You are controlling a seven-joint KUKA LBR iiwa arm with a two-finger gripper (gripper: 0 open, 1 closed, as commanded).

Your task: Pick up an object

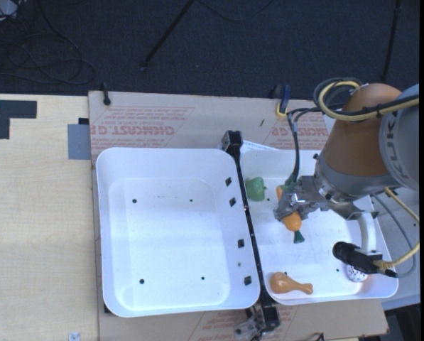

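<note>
My gripper (291, 208) hangs over the middle of the right bin (318, 290). An orange toy with a dark green end (292, 224) sits right at the gripper's tip, touching or just under it; I cannot tell whether it is gripped. A green lump (254, 187) lies at the bin's left wall. Beside it is a small orange piece (280, 190). An orange pear-shaped toy (290, 284) lies at the front left corner.
The left bin (119, 190) stands beside the right one, with a black divider rail (243, 219) between them. A small patterned white object (356, 274) lies at the right bin's front right. The arm's orange-banded body (361, 141) overhangs the bin's right side.
</note>
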